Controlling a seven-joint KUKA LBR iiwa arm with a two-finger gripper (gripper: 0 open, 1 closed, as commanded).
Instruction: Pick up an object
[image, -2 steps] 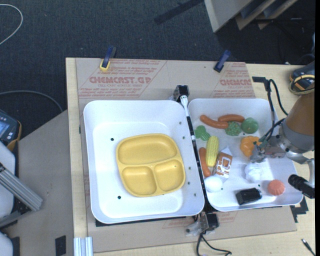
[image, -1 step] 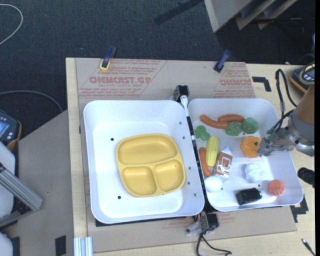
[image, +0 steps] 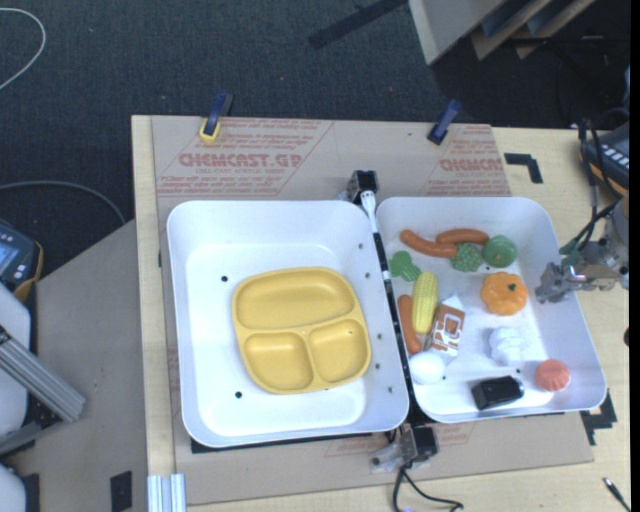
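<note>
A paper-covered bench (image: 300, 160), its sheet pinned by 2 clamps at the far edge, stands on dark carpet (image: 120, 60), where a thin pale cable (image: 30, 45) loops at upper left.

The right bin (image: 560, 262) is crowded: corn cob (image: 425, 301), carrot (image: 406, 322), small carton (image: 447, 329) and white egg (image: 428, 367) pack its left side touching or just beside one another, with sausages (image: 445, 240) and green pieces (image: 484, 252) across the far end. More open floor lies between the orange pumpkin (image: 503, 293), the white piece (image: 507, 345), the black block (image: 496, 391) and the red ball (image: 552, 375), and along the bare right wall. In the left bin (image: 190, 300), the yellow divided plate (image: 298, 327) fills the middle, leaving clear white strips at its left, far and near sides.
</note>
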